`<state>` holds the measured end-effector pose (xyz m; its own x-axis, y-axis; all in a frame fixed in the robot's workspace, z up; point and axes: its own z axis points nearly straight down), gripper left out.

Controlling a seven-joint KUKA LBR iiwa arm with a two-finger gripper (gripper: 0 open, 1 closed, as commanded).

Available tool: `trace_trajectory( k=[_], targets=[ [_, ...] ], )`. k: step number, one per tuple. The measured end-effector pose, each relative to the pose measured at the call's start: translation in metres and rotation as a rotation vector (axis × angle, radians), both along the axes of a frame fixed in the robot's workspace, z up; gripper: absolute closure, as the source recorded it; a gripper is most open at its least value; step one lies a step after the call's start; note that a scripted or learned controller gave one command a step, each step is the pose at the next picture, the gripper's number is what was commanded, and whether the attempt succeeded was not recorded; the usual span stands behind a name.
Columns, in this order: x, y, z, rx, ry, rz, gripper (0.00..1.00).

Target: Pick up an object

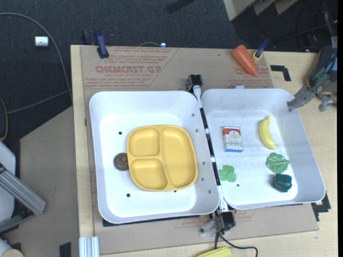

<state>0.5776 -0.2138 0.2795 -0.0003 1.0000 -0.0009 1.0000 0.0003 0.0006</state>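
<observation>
Camera view showed the pincer [310,99] at the far right, over the far right rim of the right bin [300,138]. Its two fingers were spread apart and held nothing.

Inside the right bin, the yellow banana [266,133] lay closest to the pincer. Near it, toward the front, sat a light green leafy toy [277,163], and just in front of that a dark green pepper [282,182]. To the left of the banana lay a small red and white box [232,138]. In front of the box, by the bin's left wall, sat a small green toy [227,173].

The left bin [107,116] touched the right one along the middle. In it sat a yellow tray [161,157] with three parts. A brown round thing [121,161] peeked out at the tray's left edge.

On the desk [177,63], behind the right bin, lay an orange carrot toy [245,60]. A blue clip [100,44] sat at the far left corner.
</observation>
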Motion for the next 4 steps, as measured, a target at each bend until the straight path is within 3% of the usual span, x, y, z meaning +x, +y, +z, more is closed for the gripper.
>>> trace_trajectory(
  k=[1, 2, 4],
  targets=[
    [0.056, 0.018, -0.103, 0.003, 0.005, 0.001, 0.0],
    [0.052, 0.002, -0.196, 0.004, 0.004, 0.001, 0.0],
    [0.038, 0.01, -0.195, 0.001, 0.002, 0.001, 0.0]
  ],
)
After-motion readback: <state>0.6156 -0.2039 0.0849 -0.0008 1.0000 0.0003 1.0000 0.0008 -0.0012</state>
